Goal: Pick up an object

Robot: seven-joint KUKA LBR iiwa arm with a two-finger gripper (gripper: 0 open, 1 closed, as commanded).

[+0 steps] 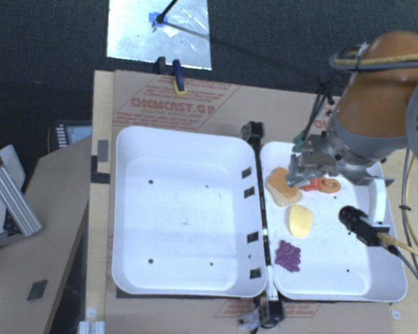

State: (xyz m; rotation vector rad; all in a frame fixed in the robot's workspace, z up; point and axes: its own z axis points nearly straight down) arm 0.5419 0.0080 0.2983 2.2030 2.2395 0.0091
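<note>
Cardboard-topped bench [199, 101] under two white bins [129, 193]

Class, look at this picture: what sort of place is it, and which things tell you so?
Probably a robotics lab bench: a grey-and-orange arm reaches over two white bins, one holding toy food such as purple grapes.

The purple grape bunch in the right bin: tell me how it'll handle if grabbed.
The purple grape bunch looks like a small moulded toy, so probably light and stiff rather than squashy. Its knobbly surface may let the end effector slip off the bumps. It lies flat on the right bin, so it seems unlikely to roll.
</note>
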